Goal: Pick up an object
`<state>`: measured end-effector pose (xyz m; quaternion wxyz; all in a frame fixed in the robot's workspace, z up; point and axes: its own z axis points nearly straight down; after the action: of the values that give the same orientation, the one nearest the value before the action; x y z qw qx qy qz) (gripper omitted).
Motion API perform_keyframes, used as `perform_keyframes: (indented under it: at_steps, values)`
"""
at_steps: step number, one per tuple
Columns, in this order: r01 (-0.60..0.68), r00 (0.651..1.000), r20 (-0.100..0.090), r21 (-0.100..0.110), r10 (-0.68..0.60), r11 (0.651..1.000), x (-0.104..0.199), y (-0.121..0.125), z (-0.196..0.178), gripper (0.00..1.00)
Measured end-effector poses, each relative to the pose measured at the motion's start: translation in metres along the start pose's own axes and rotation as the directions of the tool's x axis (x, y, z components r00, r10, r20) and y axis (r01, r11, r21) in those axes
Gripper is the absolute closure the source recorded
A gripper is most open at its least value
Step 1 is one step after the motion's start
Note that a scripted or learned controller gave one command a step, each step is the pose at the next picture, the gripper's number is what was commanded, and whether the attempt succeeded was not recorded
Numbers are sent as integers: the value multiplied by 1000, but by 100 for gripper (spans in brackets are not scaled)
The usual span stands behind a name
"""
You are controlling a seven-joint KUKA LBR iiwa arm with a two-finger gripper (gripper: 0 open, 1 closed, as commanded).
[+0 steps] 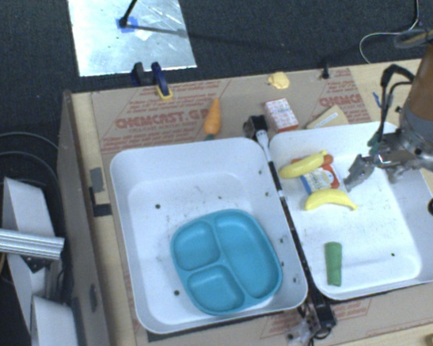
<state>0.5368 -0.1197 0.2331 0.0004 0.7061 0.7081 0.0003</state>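
Two white bins [191, 160], one blue tray [225, 261], two bananas [305, 165], one green block [334, 263].

"CHEMCAST" on the brown board [162, 117]

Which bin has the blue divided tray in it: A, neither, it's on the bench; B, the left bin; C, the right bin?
B: the blue divided tray lies inside the left bin, while the right bin holds the bananas and a green piece.

A smooth, glossy plastic look is shown by the blue divided tray [225, 261]; the white bins [148, 187] appear matt plastic, and the bench sheet [168, 109] printed cardboard.
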Motion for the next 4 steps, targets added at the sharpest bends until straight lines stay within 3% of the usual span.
perform_keyframes:
  at_steps: [2, 3, 4]
  values:
    - [-2, 1000, -2, 1, 2, 1000, 38, -50, 136, 0]
    - [1, 1000, 0, -2, -1, 1000, 17, 22, 148, 0]
    - [3, 1000, 1, -6, -3, 1000, 19, 87, 148, 0]
